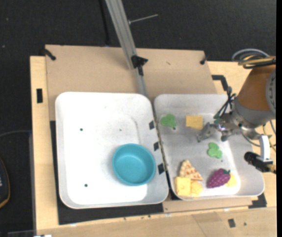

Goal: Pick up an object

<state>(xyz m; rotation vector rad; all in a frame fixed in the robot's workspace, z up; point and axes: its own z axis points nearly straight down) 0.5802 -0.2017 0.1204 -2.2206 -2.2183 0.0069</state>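
In the right bin (239,191) lie several toy foods: a green leafy piece (168,121), a yellow block (194,122), a second green piece (214,150), a pizza slice (189,170), a yellow cheese wedge (183,186) and purple grapes (218,178). My gripper (212,135) hangs low over the bin's middle right, between the yellow block and the second green piece. Its two fingers stand spread apart, open, with nothing between them.
The left bin (82,112) holds a blue bowl (133,164) near its front right corner. A slanted metal pole (123,31) rises behind the bins. The grey arm with its orange band (254,90) comes in over the right bin's far right side.
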